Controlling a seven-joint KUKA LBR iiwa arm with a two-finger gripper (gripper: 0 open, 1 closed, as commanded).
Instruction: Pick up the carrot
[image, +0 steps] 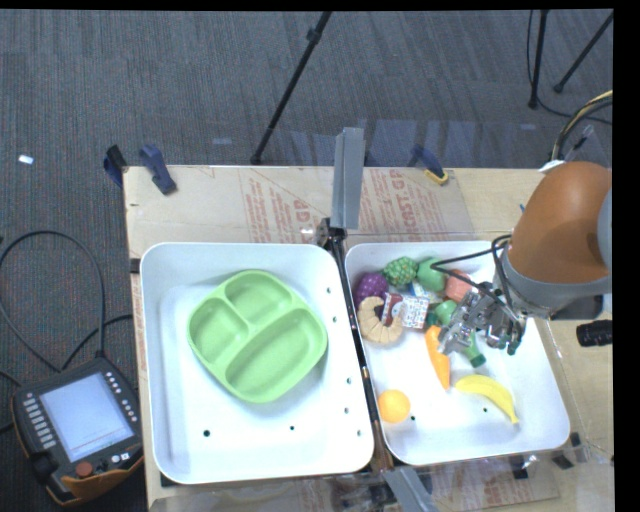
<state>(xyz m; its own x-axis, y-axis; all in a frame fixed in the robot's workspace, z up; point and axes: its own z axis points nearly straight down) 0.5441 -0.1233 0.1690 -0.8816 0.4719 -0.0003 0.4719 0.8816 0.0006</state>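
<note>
Two-finger gripper (470, 338) is hovering in the right white bin (545, 425), jaw opening can't tell, nothing visibly held, while the orange tapered carrot (438, 362) is lying just left of it, long axis running near-far.

One fixed camera, high above bench (240, 200), looking down at a slant. Far enough back to take in both bins, left (160, 300) and right (540, 400), plus floor (150, 80) beyond. Arm (565, 235) entering from frame right.
</note>
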